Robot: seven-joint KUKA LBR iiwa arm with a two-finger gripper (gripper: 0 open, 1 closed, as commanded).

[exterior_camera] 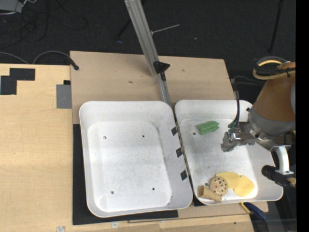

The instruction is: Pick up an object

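**Objects sat loose in the right bin, arm over its right side**

Objects were what counted, and all of them lay in the right bin. Starting at the left: the table (34,144) showed pale wood with a few dark patches near its far left. Next came the left bin (91,115), a shallow white tray with a few small dark dots on its floor. Its right rim met the right bin (212,108) along a seam with small black clips. Behind that seam a slanted metal rail (145,37) ran up toward the top of the view.

Into the right bin: a green block (208,127) lay on the floor toward the far side, well apart from the rest. Down at the near edge sat a tight cluster. A tan wedge (208,193) touched a speckled cookie (219,184), and just right of them two yellow discs (237,183) overlapped.

Furthest right, the gripper (231,140) hung over the bin's right half, right of the green block and apart from it, with the grey wrist and orange band behind. Whether the jaws stood wide or narrow, I could not tell; nothing showed between them.
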